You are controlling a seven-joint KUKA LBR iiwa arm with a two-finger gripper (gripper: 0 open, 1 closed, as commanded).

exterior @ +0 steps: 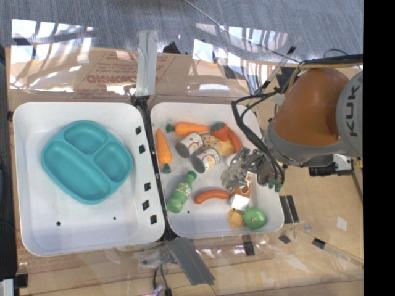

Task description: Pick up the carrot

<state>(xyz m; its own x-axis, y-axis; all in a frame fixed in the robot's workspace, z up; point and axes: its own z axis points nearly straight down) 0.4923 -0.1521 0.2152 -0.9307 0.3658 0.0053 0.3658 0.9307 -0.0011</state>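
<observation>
While your claw (242, 170) hovers, grip state unreadable, the carrot (162, 150) lies by the right bin's (203, 230) left wall; likely light, rigid, slick — pinch its thick middle.

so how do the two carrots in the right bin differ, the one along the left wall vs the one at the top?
Pose: the left-wall carrot lies lengthwise along the bin wall, top to bottom in view; the top carrot lies crosswise, left to right.
Neighbours: the left-wall carrot lies by itself next to the wall; the top carrot sits just above a can in the cluster.
Both are orange with green at one end, and both lie apart from the end effector.
</observation>
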